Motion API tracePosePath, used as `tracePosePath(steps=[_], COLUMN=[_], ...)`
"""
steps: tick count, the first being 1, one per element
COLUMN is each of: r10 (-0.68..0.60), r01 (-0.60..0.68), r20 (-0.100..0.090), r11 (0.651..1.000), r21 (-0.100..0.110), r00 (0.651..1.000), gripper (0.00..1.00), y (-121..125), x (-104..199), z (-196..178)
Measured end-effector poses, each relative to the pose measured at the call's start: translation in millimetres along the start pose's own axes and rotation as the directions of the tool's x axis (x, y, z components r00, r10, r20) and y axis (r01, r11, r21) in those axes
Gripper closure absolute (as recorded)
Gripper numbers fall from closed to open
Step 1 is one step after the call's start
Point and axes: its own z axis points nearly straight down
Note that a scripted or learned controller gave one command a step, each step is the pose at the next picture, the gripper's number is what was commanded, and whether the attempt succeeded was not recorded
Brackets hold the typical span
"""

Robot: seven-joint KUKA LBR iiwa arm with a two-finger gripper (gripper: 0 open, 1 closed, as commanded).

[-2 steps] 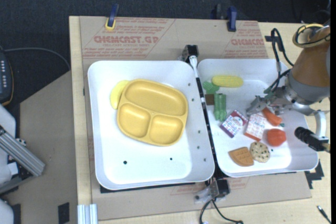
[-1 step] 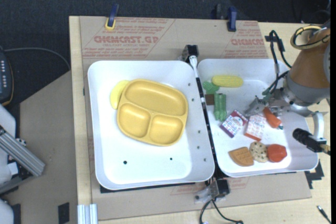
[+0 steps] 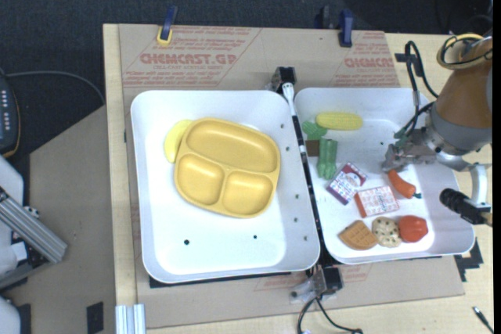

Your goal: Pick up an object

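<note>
- Gripper (image 3: 397,161) sits low in the right bin (image 3: 368,102), near its right wall, arm (image 3: 463,102) reaching in from the right.
- Fingertips are right at the upper end of a small orange-red carrot-like piece (image 3: 402,184); contact or just above, can't say.
- Pincer state: cannot tell, too small and dark to read.
- Nothing visibly lifted; everything lies on the bin floor.
- Step in hand, my read: descent/approach onto a target, pre-grasp.
- Likely target is the orange-red piece. Close neighbours: red-and-white packet (image 3: 379,202) just beside it, tomato (image 3: 412,228) below.
- Other right-bin candidates: corn cob (image 3: 339,120), green piece (image 3: 326,158), purple-white packet (image 3: 345,183), cookie (image 3: 385,231), toast slice (image 3: 358,235).
- Left bin (image 3: 156,192) holds a yellow divided tray (image 3: 227,167) with a yellow piece (image 3: 174,140) tucked at its left edge.
- Next move calls for: centring over the piece, closing across its narrow side, then a straight lift clear of the packet.
- Risk: piece is small and rounded, may slip out or get nudged toward the bin wall.
</note>
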Motion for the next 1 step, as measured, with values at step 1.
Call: tracePosePath(steps=[1], r10=[0.001], r01=[-0.001], r20=[0.001], r11=[1.0], r21=[-0.002], r00=[1.0], gripper=[1.0], y=[-6.0], x=[-6.6], z=[-48.5])
